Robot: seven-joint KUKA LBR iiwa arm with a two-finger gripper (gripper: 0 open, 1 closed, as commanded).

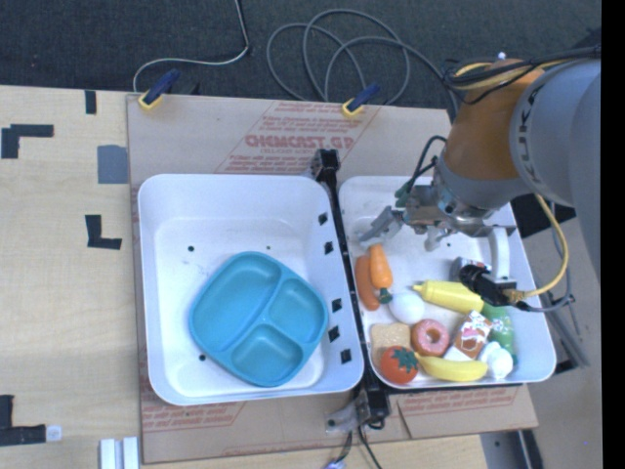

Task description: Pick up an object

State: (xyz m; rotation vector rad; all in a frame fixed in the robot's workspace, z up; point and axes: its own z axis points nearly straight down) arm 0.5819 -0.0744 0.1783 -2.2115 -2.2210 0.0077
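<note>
My gripper [405, 233] hangs over the back part of the right bin [356, 198], open, with nothing between its fingers [377, 226]. Just in front of its left finger lies an orange carrot [372, 274]. Further forward sit a white egg [405, 307], a yellow squeeze bottle [449, 294], a pink donut [430, 337], a red tomato [397, 363], a banana [451, 367], a tan cracker [388, 335] and a slice of cake [473, 335].
The left bin [156, 213] holds a blue divided plate [259, 316]. A black divider [337, 262] runs between the two bins. Cables [332, 57] loop on the dark floor behind the bench. The back of the right bin is bare white.
</note>
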